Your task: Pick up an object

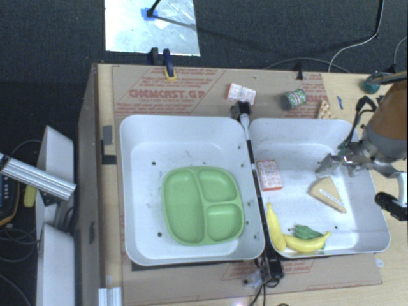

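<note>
My gripper (328, 164) hangs over the right bin (299, 139), near its right wall, reaching in from the right. Just below it lies a pale yellow wedge (327, 194), apart from the gripper. A small red and white box (269, 174) rests by the bin's left wall. At the bin's front edge lie two bananas (285, 236) with a small green item (307, 232) on top of them. Nothing shows held in the gripper.
The left bin (143, 145) holds a green divided plate (204, 204). Behind the bins, on the cardboard, sit a small white and red packet (241, 94) and a small green can (295, 99). A black divider clip (244, 115) sits between the bins at the back.
</note>
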Available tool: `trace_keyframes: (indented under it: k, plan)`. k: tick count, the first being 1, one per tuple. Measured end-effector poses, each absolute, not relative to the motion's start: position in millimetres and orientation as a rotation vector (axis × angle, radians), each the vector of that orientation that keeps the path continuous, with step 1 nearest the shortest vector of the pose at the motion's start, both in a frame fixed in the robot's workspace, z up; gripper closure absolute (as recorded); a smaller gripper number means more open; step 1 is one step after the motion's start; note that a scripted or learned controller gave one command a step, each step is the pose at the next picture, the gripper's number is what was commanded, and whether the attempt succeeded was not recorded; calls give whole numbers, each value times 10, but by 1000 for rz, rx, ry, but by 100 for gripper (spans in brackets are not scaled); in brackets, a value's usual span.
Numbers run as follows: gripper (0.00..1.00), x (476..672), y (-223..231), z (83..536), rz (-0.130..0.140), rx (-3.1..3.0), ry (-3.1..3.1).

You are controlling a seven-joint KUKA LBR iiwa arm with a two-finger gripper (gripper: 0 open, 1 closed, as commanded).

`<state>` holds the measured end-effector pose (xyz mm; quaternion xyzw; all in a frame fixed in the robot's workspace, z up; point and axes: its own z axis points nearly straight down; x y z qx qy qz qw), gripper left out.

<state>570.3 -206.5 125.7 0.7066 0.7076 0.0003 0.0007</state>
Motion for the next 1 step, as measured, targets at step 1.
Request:
trace_keyframes:
  k: [1]
  plan:
    - [0, 5482, -1909, 988, 0, 2220, 2222]
